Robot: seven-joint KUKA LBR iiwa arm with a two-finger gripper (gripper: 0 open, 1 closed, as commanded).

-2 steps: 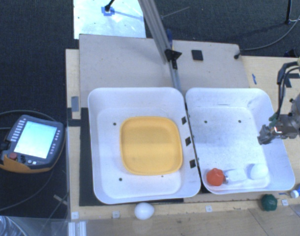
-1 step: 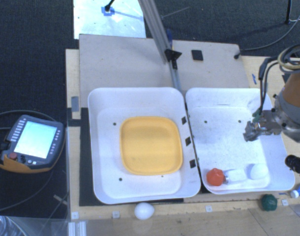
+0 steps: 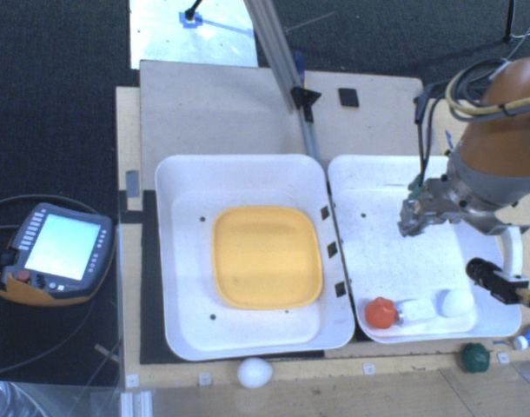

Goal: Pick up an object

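**Bench stock, two white bins, one arm over the right bin**

- Teach pendant (image 3: 52, 252): sitting on the dark floor at the 9 o'clock side of the bench, screen lit, well apart from both bins.
- Left bin (image 3: 174, 259): holding one yellow plate (image 3: 268, 256), square with rounded corners, lying flat at the bin's centre.
- White egg (image 3: 255, 373): lying outside the bins on the bench, just beyond the left bin's 6 o'clock rim.
- Right bin (image 3: 369, 250): sitting just beside the left bin, rims meeting along the middle. Its things are all gathering along the 6 o'clock wall:
  - orange ball (image 3: 380, 313), resting toward 7 o'clock;
  - small white piece (image 3: 416, 310), lying just beside the ball on its 3 o'clock side, shape too blurred to name;
  - white ball (image 3: 456, 302), sitting toward 5 o'clock, near the white piece.
- Gripper (image 3: 415, 220): hanging over the right bin's bare centre, at 12 o'clock from the three things and apart from them, carrying nothing that can be seen. Whether it is spread or pressed together cannot be told.
- Arm (image 3: 504, 137): reaching in from 3 o'clock, orange band showing.
- Green ball (image 3: 475, 357): lying on the bench outside the right bin's 5 o'clock corner.
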